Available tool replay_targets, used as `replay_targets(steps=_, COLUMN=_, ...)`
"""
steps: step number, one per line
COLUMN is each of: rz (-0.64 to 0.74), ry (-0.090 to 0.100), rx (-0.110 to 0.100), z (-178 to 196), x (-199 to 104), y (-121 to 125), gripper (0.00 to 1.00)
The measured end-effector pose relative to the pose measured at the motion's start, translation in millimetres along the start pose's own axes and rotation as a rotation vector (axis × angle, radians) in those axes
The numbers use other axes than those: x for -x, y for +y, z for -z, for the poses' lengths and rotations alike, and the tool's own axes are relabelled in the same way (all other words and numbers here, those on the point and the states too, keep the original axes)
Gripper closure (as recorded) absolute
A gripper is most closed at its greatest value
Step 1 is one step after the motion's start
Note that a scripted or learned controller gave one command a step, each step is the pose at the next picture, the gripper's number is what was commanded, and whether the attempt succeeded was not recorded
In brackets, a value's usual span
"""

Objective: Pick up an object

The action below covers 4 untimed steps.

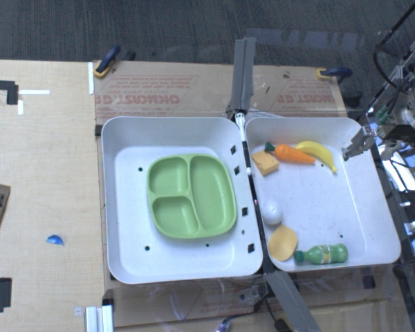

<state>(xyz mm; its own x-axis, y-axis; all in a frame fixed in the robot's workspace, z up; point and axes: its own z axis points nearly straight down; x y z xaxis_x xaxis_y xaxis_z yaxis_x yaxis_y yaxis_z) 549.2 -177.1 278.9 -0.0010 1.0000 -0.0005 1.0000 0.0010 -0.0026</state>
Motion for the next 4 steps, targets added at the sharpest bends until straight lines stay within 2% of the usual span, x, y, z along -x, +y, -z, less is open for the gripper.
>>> replay_targets(steps=1, rz=0.003, ry=0.000, rx=0.001, z=-160, x=17, y=68, gripper=0.00)
replay_targets(steps=2, rz=0.013, ry=-0.002, rx=0.006, z=-185, x=9, y=108, gripper=0.00)
replay_targets(steps=3, rz=0.016, ry=-0.004, rx=0.007, z=-176, x=9, y=109, gripper=1.00)
replay_targets(steps=4, rz=0.029, ry=-0.001, rx=0.004, z=-72, x=-30, y=109, gripper=1.00)
